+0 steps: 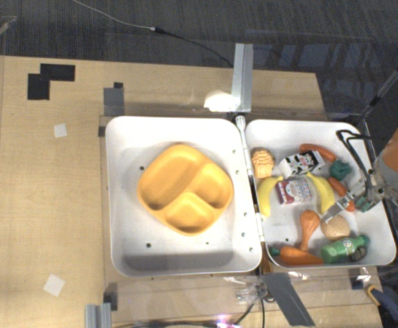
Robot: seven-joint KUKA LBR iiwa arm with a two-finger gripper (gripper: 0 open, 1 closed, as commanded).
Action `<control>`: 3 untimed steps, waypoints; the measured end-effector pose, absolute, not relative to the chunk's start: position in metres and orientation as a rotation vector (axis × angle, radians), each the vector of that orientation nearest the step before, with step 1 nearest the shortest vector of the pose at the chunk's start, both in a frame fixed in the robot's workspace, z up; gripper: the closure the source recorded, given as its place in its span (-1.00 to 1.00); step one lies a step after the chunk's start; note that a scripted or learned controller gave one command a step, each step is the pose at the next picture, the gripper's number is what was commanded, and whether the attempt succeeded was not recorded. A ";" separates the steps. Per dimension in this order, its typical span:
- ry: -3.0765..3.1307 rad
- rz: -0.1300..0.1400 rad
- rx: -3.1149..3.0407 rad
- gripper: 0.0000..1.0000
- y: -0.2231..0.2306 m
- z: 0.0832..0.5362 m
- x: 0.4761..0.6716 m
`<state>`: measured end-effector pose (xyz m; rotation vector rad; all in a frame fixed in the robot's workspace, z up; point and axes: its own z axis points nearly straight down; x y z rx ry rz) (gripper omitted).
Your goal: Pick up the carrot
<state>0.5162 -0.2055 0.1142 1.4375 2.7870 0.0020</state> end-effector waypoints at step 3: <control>1.868 0.013 2.521 -1.00 -0.115 0.088 0.513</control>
